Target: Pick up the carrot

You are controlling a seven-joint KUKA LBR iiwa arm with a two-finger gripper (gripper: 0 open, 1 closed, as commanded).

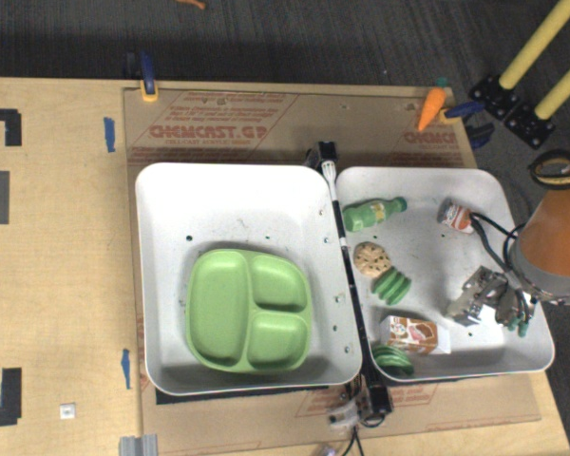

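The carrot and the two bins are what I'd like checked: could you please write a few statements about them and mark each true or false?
1. The carrot lies on the cardboard beyond the bins. True.
2. The green plate sits in the right bin. False: it sits in the left bin.
3. The gripper is over the right bin. True.
4. The gripper holds the carrot. False: the carrot lies far from it, outside the bins.
5. The green bottle lies in the right bin, near its far edge. True.
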